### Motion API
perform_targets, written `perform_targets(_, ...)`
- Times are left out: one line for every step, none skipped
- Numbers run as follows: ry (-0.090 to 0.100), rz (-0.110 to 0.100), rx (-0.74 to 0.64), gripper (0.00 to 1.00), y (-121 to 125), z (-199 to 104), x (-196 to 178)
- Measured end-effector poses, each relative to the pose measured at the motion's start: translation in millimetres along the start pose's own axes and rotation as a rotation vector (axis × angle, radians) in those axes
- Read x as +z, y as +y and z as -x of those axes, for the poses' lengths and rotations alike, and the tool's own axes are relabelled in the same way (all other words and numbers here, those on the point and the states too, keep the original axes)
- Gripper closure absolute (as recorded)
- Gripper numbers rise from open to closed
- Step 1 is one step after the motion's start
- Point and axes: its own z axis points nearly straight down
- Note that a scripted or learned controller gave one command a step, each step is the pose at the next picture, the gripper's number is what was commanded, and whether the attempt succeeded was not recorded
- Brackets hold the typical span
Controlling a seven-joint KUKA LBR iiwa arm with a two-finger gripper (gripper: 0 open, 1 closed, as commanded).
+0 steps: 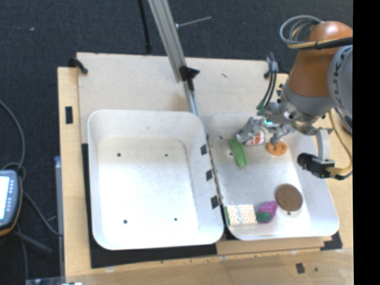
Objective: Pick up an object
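The gripper (254, 133) hangs over the far part of the right bin (314, 218), reaching in from the right. A small red and white thing (257, 139) sits right at its tip; I cannot tell whether it is held. Just left and below lies a green stick-shaped object (238, 153). An orange object (276, 148) rests to the gripper's right. Toward the near side of that bin are a brown disc (288, 198), a purple and green toy (266, 211) and a pale patterned block (240, 215).
The left bin (101, 159) lies beside the right one, their rims meeting in the middle. A slanted metal pole (169, 34) rises behind the bins. A black cable part (313, 164) hangs from the arm over the right bin's right side.
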Motion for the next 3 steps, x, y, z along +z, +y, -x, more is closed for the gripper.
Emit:
perform_targets(-0.001, 0.005, 0.001, 0.0, 0.9, 0.2, -2.7)
perform_targets(-0.001, 0.0, 0.005, 0.0, -3.8, -6.7, 46.1)
perform_targets(-0.002, -0.001, 0.004, 0.0, -3.4, 5.3, 98.7)
